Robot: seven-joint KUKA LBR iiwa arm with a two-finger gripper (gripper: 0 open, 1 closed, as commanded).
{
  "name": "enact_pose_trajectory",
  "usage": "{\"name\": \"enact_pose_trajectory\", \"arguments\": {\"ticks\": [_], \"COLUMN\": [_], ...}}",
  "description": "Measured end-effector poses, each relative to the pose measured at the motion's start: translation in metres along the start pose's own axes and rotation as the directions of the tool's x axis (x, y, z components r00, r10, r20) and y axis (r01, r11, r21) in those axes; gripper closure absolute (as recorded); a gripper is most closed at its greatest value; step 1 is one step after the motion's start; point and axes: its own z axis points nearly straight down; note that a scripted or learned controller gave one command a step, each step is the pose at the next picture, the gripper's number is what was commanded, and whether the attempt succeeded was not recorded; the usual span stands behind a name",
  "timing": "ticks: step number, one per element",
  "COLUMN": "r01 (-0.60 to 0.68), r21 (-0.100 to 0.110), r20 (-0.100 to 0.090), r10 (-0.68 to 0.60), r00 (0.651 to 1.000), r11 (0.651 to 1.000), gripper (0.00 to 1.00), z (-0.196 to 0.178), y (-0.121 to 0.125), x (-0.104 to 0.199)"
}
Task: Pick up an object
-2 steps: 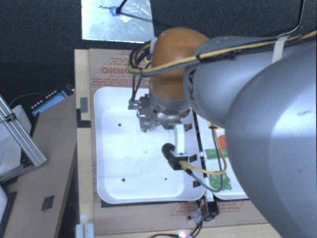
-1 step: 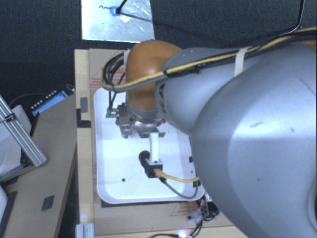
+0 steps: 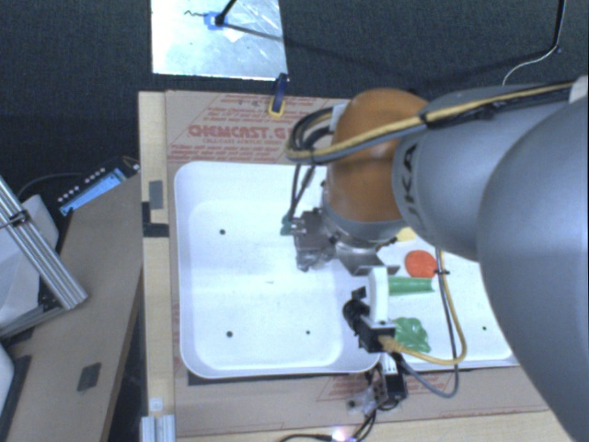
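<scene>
Arm (image 3: 497,210) reaches in low over the seam between the two bins. Wrist (image 3: 368,182) hangs above the right edge of the left bin (image 3: 198,247). The wrist hides the jaws, so I cannot tell whether they are open or closed. Nothing seen held.

Candidates all lie in the right bin (image 3: 474,334), along its left edge:
- orange disc (image 3: 421,263), just beside the wrist
- green bar (image 3: 409,285), flat, just below the disc toward the near edge
- green lump (image 3: 411,332), by the near left corner
- yellow scrap (image 3: 405,236), mostly hidden under the wrist; kind unclear

Step in hand: probably the approach, with no grasp made yet. The wrist sits closer to the left bin's bare floor than to any candidate.

Next move calls for a shift toward the right bin's left edge. Centre over one item; the disc and bar lie close together, so aim cleanly at one. Then descend with the jaws spread and close. The bin wall beside them leaves little room.
</scene>
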Motion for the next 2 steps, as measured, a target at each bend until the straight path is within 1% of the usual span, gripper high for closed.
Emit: {"name": "enact_pose_trajectory", "arguments": {"ticks": [1, 2], "r01": [0.019, 0.012], "r21": [0.004, -0.006], "r20": [-0.004, -0.005], "r10": [-0.019, -0.012], "r00": [1.0, 1.0], "r11": [1.0, 1.0], "gripper": [1.0, 1.0], "z": [0.073, 0.002], "y": [0.004, -0.01], "x": [0.099, 0.094]}}
